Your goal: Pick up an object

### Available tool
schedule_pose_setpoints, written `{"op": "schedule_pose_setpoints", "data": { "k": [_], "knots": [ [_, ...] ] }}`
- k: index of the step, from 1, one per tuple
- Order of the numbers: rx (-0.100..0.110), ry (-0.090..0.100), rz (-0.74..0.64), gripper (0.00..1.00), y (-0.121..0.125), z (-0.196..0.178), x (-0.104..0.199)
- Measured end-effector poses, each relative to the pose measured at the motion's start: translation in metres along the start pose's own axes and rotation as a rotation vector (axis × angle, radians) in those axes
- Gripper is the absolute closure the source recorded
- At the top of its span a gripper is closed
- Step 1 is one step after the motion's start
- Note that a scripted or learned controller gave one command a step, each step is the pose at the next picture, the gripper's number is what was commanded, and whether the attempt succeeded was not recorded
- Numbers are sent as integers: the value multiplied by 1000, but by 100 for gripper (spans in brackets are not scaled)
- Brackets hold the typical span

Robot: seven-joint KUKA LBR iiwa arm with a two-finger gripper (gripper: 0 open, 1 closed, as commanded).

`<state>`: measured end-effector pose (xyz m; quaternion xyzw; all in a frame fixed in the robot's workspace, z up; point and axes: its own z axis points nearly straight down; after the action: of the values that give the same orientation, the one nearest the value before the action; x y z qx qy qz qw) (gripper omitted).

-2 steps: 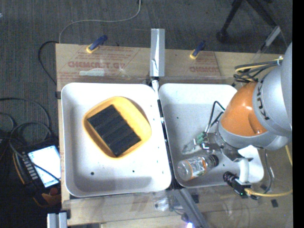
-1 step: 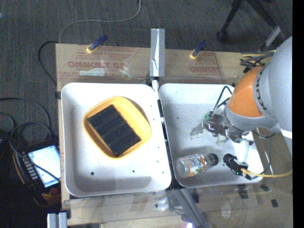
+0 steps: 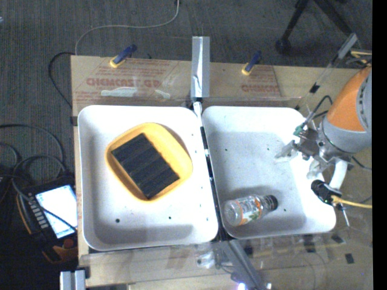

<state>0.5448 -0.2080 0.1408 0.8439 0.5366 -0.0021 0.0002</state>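
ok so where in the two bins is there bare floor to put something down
Right bin: its middle and far-left part are bare, bordered by the divider, the far wall and the bottle lying along the near wall. The right edge is crowded by the gripper. Left bin: the yellow dish takes the centre, leaving a bare strip along the near wall and the corners.

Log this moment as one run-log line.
gripper: over right bin, right side, holding nothing | bottle: lying in right bin, front edge | yellow tray: left bin | pick: not done
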Motion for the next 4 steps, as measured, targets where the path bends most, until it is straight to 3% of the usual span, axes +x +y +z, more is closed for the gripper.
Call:
{"op": "schedule_pose_setpoints", "data": {
  "k": [1,2,3,4],
  "knots": [
    [-1,1,-177,0,-65,-89,12],
    [0,4,-297,0,-83,-26,33],
    [-13,4,-467,0,-83,50,41],
    [-18,8,-468,100,-81,39,44]
  ]
}}
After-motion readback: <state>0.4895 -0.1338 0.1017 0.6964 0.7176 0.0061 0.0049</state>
